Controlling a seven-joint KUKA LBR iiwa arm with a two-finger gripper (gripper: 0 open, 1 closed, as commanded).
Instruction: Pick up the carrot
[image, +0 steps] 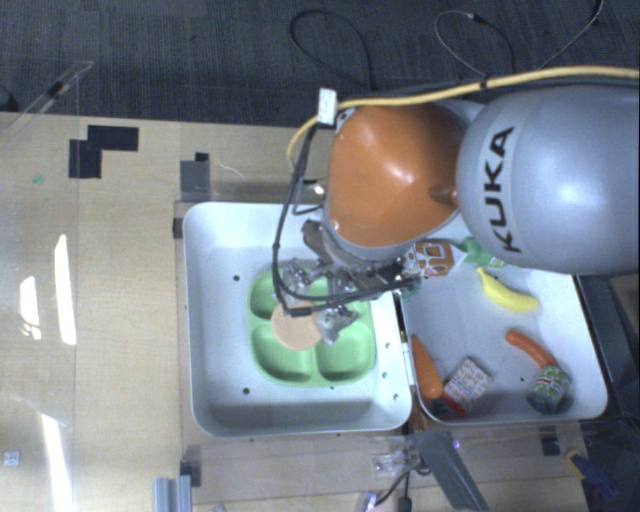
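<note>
Pale wooden tabletop (100, 300) fills the left of the frame, with dark flooring along the top edge. KUKA arm (540, 170), grey with its orange band (390, 175), enters from the right and covers the upper centre. Two shallow white bins sit side by side: left bin (215, 330) at centre, right bin (580, 395) at lower right. Left bin holds a green sectioned tray (345, 355) with a round tan disc (293, 328) lying on it. Gripper (330, 300) hangs over that tray, just beside the disc; whether the jaws are apart or together cannot be told from this angle, and nothing is visibly between them. Right bin contents: carrot (427, 368) lying along the bin's left wall at lower centre-right of the frame; yellow banana (503, 291); small red-orange item (530, 347); patterned packet (466, 381); dark round can (549, 388). Judgement: task is at the approach stage, carrot not yet picked, and the gripper is over the wrong bin. Next move calls for a traverse toward lower right, across the divide between bins, then alignment across the carrot's narrow width before descent; proximity to the bin wall may hinder a clean grasp.
</note>
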